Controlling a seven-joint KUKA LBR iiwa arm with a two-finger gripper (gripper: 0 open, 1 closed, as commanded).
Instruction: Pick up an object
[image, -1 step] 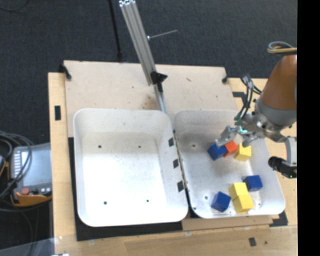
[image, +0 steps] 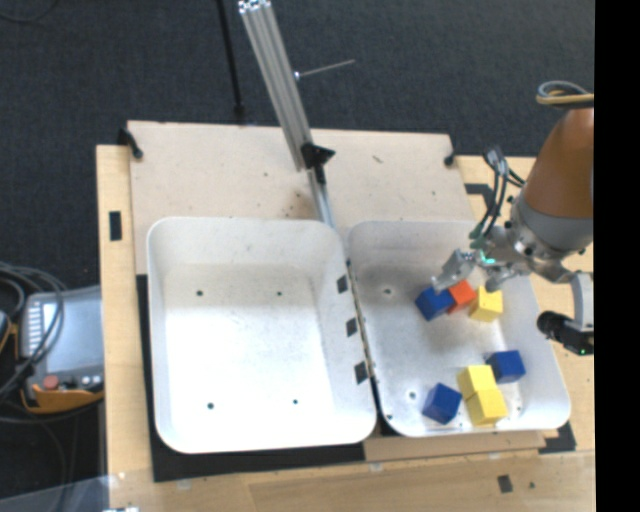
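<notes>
Over the right bin: the gripper (image: 472, 268) hangs low above a tight cluster of three blocks, arm (image: 560, 180) reaching in from the right.
Cluster: blue block (image: 434, 302), orange block (image: 462, 294), yellow block (image: 487, 305), lying side by side, touching or nearly so.
Gripper state: can't tell from here, that end of the arm is a blur of grey metal over the blocks.
Held object: none that I can see; every block looks to be resting on the bin floor.
Other candidates: second blue block (image: 507, 365), a pair of yellow blocks (image: 482, 392), third blue block (image: 441, 402), all near the front of the right bin (image: 400, 260).
Left bin (image: 250, 330): bare white floor with specks, not involved.
Progress: approach looks done, tool sits just above the orange block; grasp and lift not yet done.
Left to do: close on one block, raise it clear.
Risk, my guess: the neighbours crowd the orange one, so the tool may nudge them instead of getting a clean grip.
</notes>
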